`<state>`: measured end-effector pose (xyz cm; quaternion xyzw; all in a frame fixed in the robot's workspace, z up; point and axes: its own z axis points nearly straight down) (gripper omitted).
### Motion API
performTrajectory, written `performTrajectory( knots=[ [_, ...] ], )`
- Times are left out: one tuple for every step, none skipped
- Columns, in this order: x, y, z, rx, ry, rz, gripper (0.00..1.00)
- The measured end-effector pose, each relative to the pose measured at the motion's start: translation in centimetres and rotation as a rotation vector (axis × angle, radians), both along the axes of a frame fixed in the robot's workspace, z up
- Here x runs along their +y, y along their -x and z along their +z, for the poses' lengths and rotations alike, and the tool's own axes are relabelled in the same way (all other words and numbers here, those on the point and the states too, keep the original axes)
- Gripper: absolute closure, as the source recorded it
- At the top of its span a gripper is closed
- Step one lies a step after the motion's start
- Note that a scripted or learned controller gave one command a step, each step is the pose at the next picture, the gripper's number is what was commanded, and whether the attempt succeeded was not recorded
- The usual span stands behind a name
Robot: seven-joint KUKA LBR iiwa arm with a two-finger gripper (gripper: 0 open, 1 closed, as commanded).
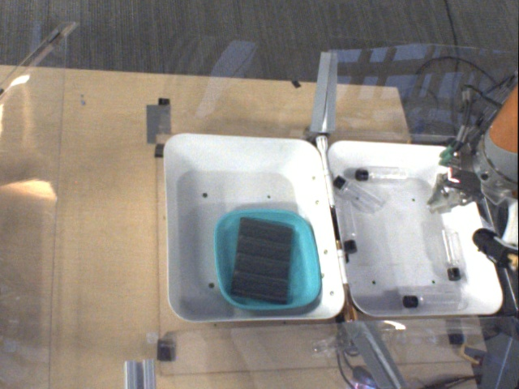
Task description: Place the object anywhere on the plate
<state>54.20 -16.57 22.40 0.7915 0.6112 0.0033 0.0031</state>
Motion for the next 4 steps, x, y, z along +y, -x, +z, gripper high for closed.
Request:
performTrajectory(
  knots=[
    [6.2, 1.8, -3.9, 0.005, 0.000, 0.129, 1.00],
    [14.0, 4.9, -1.4, 0.004, -0.001, 0.180, 1.00],
    [20.2, 3.8, -1.8, 0.003, 0.000, 0.294, 1.00],
    [24.8, 0.3, -3.3, 0.004, 0.000, 0.348, 1.00]
  ],
)
